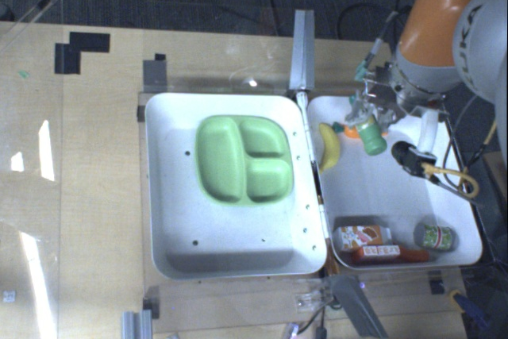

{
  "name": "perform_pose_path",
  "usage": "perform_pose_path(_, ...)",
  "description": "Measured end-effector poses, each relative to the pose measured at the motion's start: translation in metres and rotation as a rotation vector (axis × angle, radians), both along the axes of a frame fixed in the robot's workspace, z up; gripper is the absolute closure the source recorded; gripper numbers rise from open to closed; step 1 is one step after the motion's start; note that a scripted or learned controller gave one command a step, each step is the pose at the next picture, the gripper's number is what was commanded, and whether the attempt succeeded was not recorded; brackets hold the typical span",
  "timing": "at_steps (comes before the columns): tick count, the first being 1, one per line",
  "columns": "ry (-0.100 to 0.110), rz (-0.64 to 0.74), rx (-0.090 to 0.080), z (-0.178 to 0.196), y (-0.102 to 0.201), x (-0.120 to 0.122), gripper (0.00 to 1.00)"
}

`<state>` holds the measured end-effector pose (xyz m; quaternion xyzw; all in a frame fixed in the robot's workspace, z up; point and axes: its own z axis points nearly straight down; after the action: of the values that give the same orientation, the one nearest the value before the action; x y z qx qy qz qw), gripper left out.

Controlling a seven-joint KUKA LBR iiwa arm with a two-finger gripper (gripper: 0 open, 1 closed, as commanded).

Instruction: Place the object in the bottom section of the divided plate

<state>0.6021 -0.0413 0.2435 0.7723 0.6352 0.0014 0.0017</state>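
Red packets and a green can lie in the right white bin; the green three-section plastic plate sits in the left white bin. Between the end effector fingers hangs a green cylindrical bottle, long axis tilted down-right.

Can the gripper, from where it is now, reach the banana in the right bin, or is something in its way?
Probably yes. The banana lies by the right bin's left wall, with open floor around it. The gripper hangs just to its right with a green bottle at its tip, which could get in the way.

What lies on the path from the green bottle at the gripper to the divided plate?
The banana lies by the dividing wall, between the green bottle and the divided plate in the left bin.
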Motion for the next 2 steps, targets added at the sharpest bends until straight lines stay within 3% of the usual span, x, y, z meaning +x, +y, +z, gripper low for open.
perform_pose_path(1,-0.003,0.052,0.000,0.071,0.000,-0.002,1.00)
perform_pose_path(2,0.004,0.179,0.001,0.008,0.055,-0.037,1.00)
